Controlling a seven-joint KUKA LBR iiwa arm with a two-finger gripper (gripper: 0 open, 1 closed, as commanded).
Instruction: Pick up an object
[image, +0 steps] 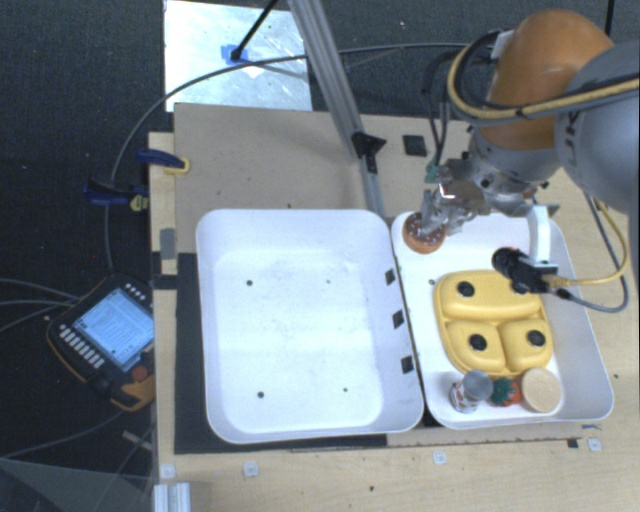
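My gripper (432, 222) hangs low over the far left corner of the right bin (590, 385), right above a small round brown object (421, 238). A large yellow moulded piece (493, 320) with three dark holes lies in the middle of that bin. Along its near edge sit a small grey and red object (470, 388), a green and red one (504, 392) and a tan disc (541, 390). Whether the brown object sits between the fingers is hidden by the gripper body.
The left bin (295, 320) adjoins the right bin, with black clips along the shared edge. A grey metal pole (340, 95) slants over the bench behind the bins. A teach pendant (105, 335) lies off the bench at left.
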